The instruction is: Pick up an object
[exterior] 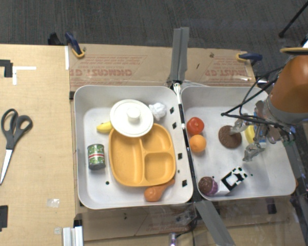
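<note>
My gripper point(246, 139) hangs over the right part of the right bin point(277, 186), below the arm's orange band point(295, 83). It is open, one finger near a brown round object point(228, 136) and the other toward the bin's middle. A small yellow object point(250, 133) shows between the fingers; I cannot tell whether they touch it. Left of them lie a red tomato point(195, 125) and an orange point(197, 143). A purple object point(208, 185) and a black-and-white piece point(234, 179) lie near the front wall.
The left bin point(82, 188) holds an orange divided tray point(142, 160), a white lidded bowl point(132, 118), a banana point(103, 127), a green can point(96, 156), a white crumpled thing point(157, 109) and an orange-brown item point(154, 192). Scissors point(11, 137) lie on the bench at far left.
</note>
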`<action>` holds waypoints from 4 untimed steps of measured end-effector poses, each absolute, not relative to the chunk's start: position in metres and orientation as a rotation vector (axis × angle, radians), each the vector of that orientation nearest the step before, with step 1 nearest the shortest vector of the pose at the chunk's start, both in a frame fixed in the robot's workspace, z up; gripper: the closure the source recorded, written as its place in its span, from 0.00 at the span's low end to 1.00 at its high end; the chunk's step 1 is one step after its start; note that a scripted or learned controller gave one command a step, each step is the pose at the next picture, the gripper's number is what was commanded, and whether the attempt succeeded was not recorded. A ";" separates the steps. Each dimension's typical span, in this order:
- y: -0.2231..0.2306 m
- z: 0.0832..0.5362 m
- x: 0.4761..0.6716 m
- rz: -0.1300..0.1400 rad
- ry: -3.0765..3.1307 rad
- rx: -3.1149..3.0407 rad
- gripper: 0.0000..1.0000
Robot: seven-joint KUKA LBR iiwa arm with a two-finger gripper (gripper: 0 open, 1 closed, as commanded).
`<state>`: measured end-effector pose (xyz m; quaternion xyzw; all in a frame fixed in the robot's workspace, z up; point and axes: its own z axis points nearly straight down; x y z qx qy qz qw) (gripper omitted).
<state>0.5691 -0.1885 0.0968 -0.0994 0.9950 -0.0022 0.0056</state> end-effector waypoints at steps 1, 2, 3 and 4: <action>-0.187 0.108 0.572 -0.012 3.107 -0.318 1.00; -0.156 0.219 0.616 -0.001 3.136 0.005 1.00; -0.209 0.100 0.589 -0.003 3.134 -0.089 1.00; -0.170 0.233 0.609 -0.001 3.131 0.177 1.00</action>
